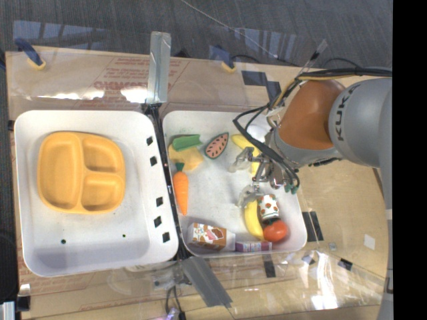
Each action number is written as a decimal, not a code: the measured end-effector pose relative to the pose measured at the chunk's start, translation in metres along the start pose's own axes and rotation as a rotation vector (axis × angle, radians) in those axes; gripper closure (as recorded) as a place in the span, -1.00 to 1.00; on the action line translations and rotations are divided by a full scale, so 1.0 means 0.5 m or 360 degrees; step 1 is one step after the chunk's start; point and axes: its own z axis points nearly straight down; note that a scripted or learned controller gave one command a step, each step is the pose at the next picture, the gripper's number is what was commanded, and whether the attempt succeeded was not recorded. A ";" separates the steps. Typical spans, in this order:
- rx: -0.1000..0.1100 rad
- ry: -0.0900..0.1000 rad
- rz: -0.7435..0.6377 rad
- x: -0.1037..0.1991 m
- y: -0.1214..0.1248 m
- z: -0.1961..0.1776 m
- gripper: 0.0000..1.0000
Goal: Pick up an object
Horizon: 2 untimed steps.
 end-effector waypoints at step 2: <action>0.0002 0.0000 0.0039 -0.148 0.064 -0.043 1.00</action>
